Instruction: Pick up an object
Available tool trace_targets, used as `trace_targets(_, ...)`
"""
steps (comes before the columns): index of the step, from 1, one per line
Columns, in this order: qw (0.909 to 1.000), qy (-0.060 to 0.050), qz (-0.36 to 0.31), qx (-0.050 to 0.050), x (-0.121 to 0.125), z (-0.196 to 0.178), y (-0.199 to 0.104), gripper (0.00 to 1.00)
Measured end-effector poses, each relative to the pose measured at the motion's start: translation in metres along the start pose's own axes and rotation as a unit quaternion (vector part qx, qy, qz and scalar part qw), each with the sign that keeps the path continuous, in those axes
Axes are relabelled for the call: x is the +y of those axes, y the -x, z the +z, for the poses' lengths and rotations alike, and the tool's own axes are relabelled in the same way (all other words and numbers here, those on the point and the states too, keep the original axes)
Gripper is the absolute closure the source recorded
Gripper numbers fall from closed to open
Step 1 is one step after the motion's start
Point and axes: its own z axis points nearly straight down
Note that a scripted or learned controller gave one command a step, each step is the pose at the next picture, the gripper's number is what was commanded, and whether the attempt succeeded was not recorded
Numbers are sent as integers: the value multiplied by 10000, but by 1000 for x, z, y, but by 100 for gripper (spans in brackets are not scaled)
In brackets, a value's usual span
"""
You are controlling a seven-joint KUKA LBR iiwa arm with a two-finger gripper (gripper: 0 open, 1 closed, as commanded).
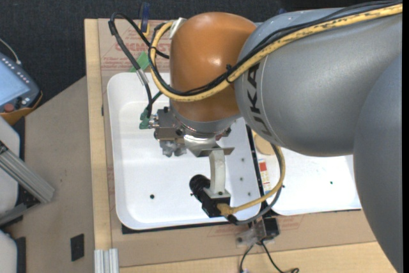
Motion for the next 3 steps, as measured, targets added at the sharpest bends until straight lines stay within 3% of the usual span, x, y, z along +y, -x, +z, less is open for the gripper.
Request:
trace_targets(1,9999,148,10,50,85,-79,0,100)
trace_targets(2,9999,136,-22,67,31,-171,-1,100)
trace_targets(3,10000,9,14,6,-3,-55,30,100)
